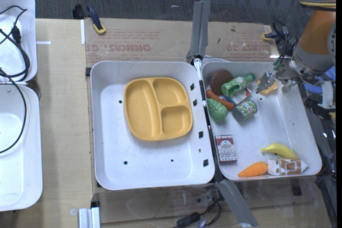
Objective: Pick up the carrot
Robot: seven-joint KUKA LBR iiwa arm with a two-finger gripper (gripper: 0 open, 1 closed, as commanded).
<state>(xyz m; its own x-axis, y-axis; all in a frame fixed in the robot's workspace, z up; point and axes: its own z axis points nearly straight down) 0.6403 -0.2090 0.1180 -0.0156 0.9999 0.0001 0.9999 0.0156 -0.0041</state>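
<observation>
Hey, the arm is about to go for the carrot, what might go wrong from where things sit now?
The carrot lies near the right bin's front edge, touching a small white carton, with a banana just behind. Descending fingers may nudge or catch those neighbours instead. The end effector sits at the far end of that bin, so its path crosses the can and green bottle.

I logged the light wooden bench (59,115), with a sheet of brown printed cardboard (139,40) spread across its middle. Two shallow white plastic bins sat on the cardboard side by side, edges touching: the left bin (107,141) and the right bin (299,131). A blue-and-yellow clamp (96,21) lay at the cardboard's far left corner. White rounded trays (16,179) with black cables rested at the bench's left edge.
</observation>
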